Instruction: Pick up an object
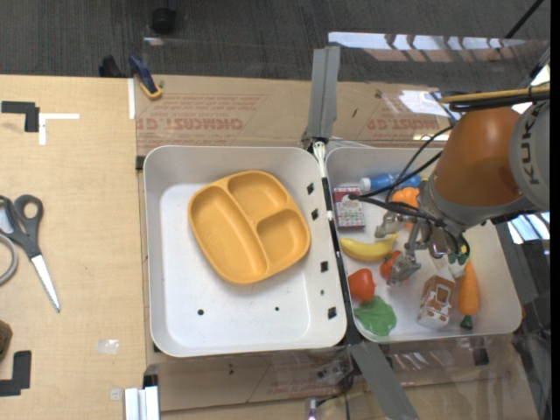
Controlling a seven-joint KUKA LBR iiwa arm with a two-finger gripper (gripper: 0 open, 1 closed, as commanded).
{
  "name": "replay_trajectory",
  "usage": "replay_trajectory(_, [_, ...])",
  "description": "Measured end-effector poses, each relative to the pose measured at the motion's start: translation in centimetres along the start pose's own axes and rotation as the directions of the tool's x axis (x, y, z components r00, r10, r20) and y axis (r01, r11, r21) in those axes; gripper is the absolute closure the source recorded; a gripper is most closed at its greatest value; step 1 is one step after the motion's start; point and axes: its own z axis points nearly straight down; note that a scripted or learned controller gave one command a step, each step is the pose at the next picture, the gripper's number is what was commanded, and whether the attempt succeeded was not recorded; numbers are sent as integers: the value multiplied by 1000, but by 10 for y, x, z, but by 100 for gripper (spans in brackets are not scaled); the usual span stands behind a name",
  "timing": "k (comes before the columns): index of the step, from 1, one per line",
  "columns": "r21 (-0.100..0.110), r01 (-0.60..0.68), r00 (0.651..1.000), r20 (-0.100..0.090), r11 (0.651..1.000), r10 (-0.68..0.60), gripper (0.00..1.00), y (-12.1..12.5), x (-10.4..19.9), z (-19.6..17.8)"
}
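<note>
Yellow plastic banana (367, 248) lies in right white bin (490, 322) w/ other toys; jaws hover just right of it, state unclear.

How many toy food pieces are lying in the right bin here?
5 at least: a banana mid-bin, a red tomato below it, a green leaf at the front edge, a carrot far right, an orange behind. The arm may hide more.
</note>
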Motion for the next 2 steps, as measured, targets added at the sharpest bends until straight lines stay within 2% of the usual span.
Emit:
replay_trajectory(1, [-1, -77, 997, -5, 997, 77, 0, 12, 6, 2])
replay_trajectory(2, [0, -80, 997, 0, 997, 80, 0, -21, -50, 0])
